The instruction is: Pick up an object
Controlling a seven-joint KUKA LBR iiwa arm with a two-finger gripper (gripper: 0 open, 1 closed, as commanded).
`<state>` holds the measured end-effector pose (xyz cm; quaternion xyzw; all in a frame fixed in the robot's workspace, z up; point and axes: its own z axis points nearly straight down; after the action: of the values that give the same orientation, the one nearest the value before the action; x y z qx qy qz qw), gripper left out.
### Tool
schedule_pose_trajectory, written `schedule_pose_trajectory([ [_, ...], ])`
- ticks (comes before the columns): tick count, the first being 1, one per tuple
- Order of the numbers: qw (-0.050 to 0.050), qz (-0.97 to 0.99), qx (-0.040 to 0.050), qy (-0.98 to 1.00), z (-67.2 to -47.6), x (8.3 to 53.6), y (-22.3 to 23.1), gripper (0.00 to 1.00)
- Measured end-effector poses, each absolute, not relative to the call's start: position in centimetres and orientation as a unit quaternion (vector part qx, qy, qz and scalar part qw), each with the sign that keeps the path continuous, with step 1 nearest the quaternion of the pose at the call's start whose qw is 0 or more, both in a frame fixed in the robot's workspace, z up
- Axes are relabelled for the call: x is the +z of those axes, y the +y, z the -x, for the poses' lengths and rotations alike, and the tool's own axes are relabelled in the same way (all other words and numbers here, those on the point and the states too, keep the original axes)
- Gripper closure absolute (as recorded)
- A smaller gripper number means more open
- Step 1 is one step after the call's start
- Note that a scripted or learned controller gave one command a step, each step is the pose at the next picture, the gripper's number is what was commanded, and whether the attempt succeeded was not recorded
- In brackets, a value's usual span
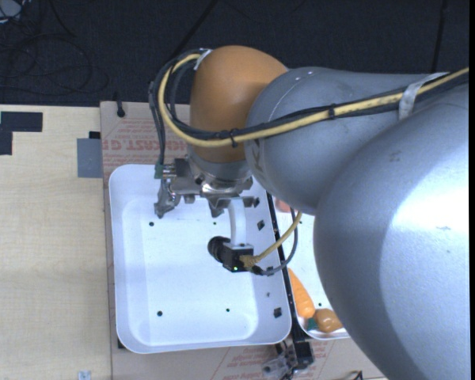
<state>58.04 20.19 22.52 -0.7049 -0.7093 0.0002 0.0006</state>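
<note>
Orange and tapered, one object [301,294] lies in the right-hand bin [329,336] beside the arm, while we see the gripper [191,206] over the left-hand bin [134,291], fingers spread apart with nothing between them.

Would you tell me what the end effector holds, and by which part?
Nothing: the shallow white bin's bare floor shows between the end effector's open fingers.

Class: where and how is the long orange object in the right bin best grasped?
Grip the long orange object across its slim middle, coming from above. It lies flat and elongated, close to the wall of the right bin.
</note>
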Motion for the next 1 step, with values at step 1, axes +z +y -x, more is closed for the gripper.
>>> schedule_pose_trajectory([
  [1, -0.001, 0.706, -0.0029, -0.709, -61.85, 29.95, 24.56, 0.0],
])
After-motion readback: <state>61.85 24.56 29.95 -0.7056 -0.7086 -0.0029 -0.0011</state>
